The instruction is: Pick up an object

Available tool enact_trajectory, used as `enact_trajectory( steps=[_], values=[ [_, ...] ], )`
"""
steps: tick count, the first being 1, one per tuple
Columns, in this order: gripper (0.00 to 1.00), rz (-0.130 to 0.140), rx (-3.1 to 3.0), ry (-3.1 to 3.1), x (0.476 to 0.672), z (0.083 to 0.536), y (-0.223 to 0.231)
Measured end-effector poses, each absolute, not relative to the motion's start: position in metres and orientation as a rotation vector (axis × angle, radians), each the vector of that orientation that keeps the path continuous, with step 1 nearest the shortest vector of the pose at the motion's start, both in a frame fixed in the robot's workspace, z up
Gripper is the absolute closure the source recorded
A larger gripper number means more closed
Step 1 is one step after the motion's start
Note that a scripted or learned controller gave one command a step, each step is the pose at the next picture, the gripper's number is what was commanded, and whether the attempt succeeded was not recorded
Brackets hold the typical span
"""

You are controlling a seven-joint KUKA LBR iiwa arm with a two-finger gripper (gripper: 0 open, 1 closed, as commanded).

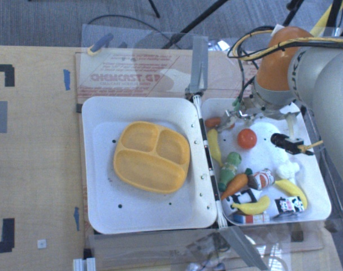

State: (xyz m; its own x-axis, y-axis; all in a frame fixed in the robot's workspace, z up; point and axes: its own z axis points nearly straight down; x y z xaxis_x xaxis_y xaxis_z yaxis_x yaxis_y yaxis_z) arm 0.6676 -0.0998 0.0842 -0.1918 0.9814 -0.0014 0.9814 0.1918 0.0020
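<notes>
Two white bins sit side by side; the gripper hangs over the right bin, near a tomato. Whether its fingers are open or closed I cannot tell. Best to centre over the tomato before descending.

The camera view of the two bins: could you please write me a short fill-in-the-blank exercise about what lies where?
1. The yellow divided plate lies in the ____ bin.
2. The red ball lies in the ____ bin.
3. The divided plate has ____ compartments.
4. The band above the arm's wrist is ____.

Missing words: left; right; three; orange
</notes>
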Motion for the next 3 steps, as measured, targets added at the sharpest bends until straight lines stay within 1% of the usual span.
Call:
enact_trajectory(
  steps=[1,2,3],
  values=[
    [0.0,0.001,2.137,2.303,0.612,0.085,-0.136],
    [1.0,0.001,2.14,2.301,0.612,0.092,-0.137],
    [1.0,0.001,2.11,2.326,0.596,0.231,-0.038]
  ],
)
